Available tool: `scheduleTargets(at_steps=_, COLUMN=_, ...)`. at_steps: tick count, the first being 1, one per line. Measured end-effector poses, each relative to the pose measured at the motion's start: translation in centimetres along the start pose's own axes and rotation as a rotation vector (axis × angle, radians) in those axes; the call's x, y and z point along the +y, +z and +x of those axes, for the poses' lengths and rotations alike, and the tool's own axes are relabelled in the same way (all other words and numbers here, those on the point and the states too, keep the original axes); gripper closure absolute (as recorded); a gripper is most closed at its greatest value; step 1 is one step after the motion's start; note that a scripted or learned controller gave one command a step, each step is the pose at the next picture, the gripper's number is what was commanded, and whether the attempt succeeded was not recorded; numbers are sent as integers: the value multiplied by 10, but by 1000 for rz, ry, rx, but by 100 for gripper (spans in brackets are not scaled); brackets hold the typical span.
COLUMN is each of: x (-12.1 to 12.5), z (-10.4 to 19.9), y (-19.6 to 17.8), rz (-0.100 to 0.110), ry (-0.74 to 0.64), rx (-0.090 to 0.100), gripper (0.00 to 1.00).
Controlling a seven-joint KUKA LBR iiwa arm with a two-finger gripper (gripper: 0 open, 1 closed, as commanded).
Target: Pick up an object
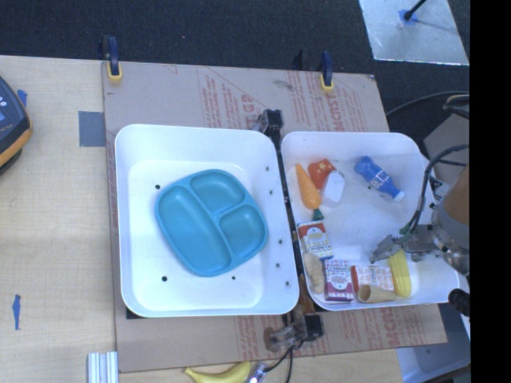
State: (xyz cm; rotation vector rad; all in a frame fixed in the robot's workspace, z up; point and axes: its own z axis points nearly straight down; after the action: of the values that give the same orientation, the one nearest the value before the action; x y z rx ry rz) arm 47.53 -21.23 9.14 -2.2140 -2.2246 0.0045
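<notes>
The grey two-finger gripper (389, 248) hangs low at the right side of the shallow white right-hand bin (415, 147), its metal fingers apparently spread and pinching nothing, though the slant makes that hard to confirm. The nearest candidate, a small yellow plastic corn cob (401, 275), lies just beside the fingertips, toward the bin's near edge, its long axis running roughly front to back. A pick here would likely call for a short drop and a squeeze across the cob's ridged width. Touching the cob's left are a tan cone-shaped piece (375, 294) and a flat red-and-white printed packet (340, 280). Farther off rest a smooth orange toy carrot (307, 187) and a blue bottle-like item (378, 176). The left bin (132, 214) holds a glossy blue three-section plate (211, 221).
</notes>
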Motion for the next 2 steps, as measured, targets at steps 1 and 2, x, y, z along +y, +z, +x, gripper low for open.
scheduleTargets(at_steps=1, x=78, z=15, y=-1, rz=-1, ry=-2, rx=-1, gripper=0)
scheduleTargets(at_steps=2, x=153, z=69, y=-1, rz=-1, ry=-1, rx=1, gripper=0)
